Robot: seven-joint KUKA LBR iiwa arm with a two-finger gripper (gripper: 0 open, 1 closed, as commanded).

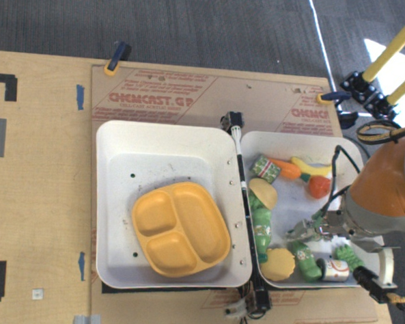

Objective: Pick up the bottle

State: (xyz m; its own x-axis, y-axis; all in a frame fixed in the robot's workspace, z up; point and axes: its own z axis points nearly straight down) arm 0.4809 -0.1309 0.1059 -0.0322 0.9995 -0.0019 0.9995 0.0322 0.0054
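The bottle (260, 222) is green with a patterned label and lies lengthwise along the left wall of the right bin (292, 206). My gripper (306, 229) hangs over the middle of that bin, a short way to the right of the bottle and apart from it. The grey arm with its orange band (386, 186) comes in from the right and hides part of the bin's right side.
Around the gripper lie a beige piece (263, 193), a yellow piece (278, 264), a green toy (307, 264), a small can (336, 270), a green can (264, 168), a carrot (289, 169), a banana (310, 166) and a tomato (318, 187). The left bin (121, 153) holds a yellow divided plate (180, 228).
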